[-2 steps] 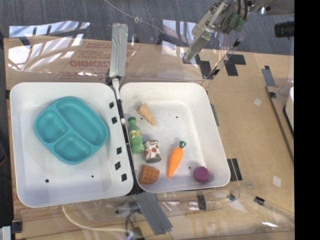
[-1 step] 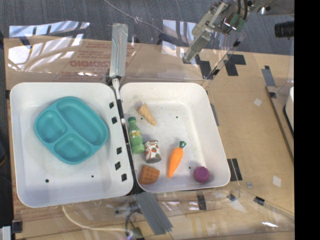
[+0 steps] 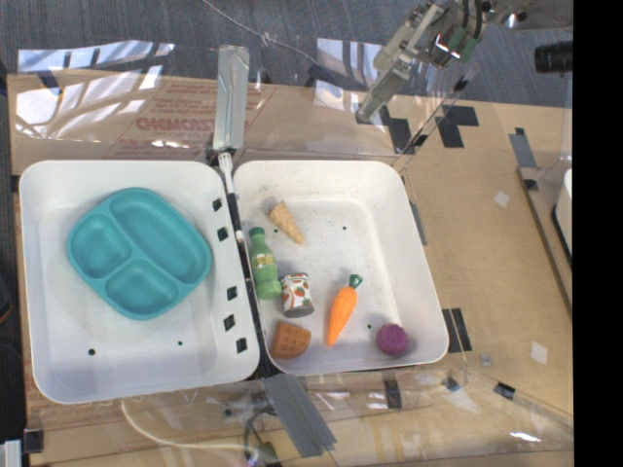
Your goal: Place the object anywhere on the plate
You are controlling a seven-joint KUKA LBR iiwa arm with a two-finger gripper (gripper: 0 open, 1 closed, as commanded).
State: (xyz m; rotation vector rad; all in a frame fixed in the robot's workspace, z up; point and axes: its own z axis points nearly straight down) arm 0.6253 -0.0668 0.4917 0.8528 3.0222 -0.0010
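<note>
We're looking down on two white bins side by side. In the left bin (image 3: 58,358) the teal plate (image 3: 139,251) lies toward the far left corner, three compartments, nothing on it.

Over in the right bin (image 3: 414,261), we've got the toys spread out. A cone (image 3: 285,221) lies near the far left corner. A green bottle (image 3: 262,262) lies along the left edge, and just beside it stands a small can (image 3: 298,294). A waffle piece (image 3: 290,340) sits at the near left corner. The carrot (image 3: 341,310) lies slanted toward the near edge, and a purple ball (image 3: 391,339) rests by the near right corner.

The gripper (image 3: 372,111) hangs well beyond the right bin's far edge, above the cardboard; we can't tell how wide it's set, and we see nothing in it.
</note>
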